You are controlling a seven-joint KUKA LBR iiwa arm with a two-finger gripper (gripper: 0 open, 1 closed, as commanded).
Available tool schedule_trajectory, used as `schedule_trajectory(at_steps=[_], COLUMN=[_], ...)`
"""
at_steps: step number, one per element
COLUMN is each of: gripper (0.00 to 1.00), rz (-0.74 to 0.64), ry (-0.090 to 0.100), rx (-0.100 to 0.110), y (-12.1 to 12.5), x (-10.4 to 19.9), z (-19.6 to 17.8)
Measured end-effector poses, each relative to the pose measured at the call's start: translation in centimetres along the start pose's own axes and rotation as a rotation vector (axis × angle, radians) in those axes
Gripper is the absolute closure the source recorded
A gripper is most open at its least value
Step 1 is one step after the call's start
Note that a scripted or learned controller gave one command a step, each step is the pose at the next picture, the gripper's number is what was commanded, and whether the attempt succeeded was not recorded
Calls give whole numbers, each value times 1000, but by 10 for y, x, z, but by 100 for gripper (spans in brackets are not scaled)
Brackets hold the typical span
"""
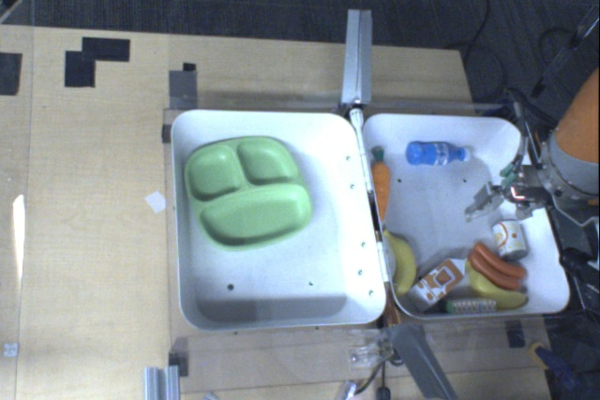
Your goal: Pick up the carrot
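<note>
Carrot [381,185]: lies against the left wall of the right bin [469,123], near its far left corner.
Pincer [489,201]: spread, holding nothing, near the bin's right wall.
Your step: cross the bin leftward, then descend along the carrot, since the wall crowds it.
Counter [84,229]: pale wood; dark carpet beyond.

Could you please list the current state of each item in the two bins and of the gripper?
carrot: lying against the right bin's left wall, ungrasped
blue bottle: on its side
banana: lying by the left wall
small can: tilted
hot dog: lying flat
green tray: flat in left bin
gripper: open, holding nothing
</note>
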State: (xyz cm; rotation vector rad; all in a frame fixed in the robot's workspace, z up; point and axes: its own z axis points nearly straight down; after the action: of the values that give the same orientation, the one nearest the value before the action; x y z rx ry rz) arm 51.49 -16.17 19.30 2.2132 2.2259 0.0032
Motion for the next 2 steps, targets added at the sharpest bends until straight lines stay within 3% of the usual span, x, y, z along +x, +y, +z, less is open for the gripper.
schedule_trajectory(at_steps=[1, 2], gripper=[0, 0], rz=[34, -115], ry=[1, 0], rx=[0, -2], y=[38, 70], x=[65, 73], z=[36, 98])
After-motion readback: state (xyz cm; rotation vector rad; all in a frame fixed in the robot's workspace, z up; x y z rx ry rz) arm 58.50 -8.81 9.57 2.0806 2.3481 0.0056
